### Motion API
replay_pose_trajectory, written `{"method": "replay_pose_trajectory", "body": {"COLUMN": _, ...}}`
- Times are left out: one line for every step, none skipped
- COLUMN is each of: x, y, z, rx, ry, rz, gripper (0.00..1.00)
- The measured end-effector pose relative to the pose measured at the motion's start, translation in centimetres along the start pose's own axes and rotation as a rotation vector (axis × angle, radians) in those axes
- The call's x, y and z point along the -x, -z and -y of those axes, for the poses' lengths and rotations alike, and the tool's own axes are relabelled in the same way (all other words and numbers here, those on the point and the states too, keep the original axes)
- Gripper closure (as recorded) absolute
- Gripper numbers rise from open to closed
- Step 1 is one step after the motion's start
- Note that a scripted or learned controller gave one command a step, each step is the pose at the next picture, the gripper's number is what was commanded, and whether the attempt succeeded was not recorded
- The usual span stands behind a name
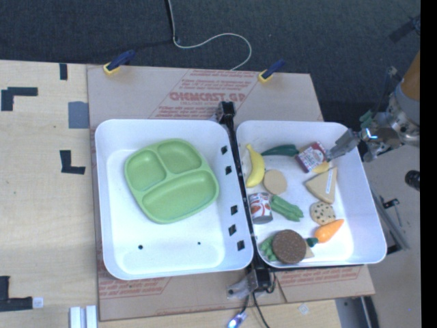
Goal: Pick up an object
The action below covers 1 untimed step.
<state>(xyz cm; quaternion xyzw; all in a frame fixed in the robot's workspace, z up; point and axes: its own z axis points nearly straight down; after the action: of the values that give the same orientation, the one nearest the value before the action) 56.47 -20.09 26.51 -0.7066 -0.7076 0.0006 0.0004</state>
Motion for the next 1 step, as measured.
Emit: {"method": "replay_pose_trajectory", "body": {"x": 0.51, "y": -5.78, "z": 6.07, "rx": -0.005, "ry": -0.003, "rz": -0.002, "gripper": 0.0}}
